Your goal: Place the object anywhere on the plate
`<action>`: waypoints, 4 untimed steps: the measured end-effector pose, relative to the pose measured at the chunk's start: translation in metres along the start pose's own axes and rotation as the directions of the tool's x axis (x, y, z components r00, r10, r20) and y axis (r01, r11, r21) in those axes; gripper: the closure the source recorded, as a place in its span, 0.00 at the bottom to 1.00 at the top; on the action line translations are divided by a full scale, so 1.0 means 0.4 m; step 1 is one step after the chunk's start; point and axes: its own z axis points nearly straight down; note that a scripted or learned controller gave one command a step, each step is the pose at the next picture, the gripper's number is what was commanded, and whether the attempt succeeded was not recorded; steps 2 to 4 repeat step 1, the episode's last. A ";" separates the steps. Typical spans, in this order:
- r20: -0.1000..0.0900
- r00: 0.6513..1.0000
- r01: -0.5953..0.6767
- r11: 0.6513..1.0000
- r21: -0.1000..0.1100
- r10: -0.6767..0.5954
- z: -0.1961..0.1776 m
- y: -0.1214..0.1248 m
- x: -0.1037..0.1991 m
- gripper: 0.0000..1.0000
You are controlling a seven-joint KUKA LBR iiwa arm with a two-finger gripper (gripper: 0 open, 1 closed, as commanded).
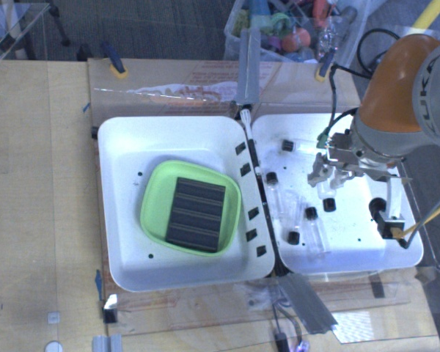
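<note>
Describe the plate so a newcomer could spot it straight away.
Find the left bin of the two white ones. The plate lies inside it, a lime green square with rounded corners. It is the one coloured thing there, and a dark ribbed block rests on it.

Wooden bench [37, 196] bears two white bins: left bin [117, 196], right bin [352, 251], touching.

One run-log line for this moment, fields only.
gripper: over right white bin | dark ribbed rectangular block: lying on green square plate | plate: in left white bin

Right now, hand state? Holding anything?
Hand: over the right bin, open or shut cannot be told; nothing seen in it. Dark ridged block lies on the green plate.
</note>
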 end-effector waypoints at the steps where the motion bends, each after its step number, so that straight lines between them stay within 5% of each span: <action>1: 0.000 1.000 0.000 1.000 0.000 0.000 0.000 0.000 0.000 0.00; 4: 0.000 1.000 0.000 1.000 0.000 0.000 0.000 0.000 0.000 0.00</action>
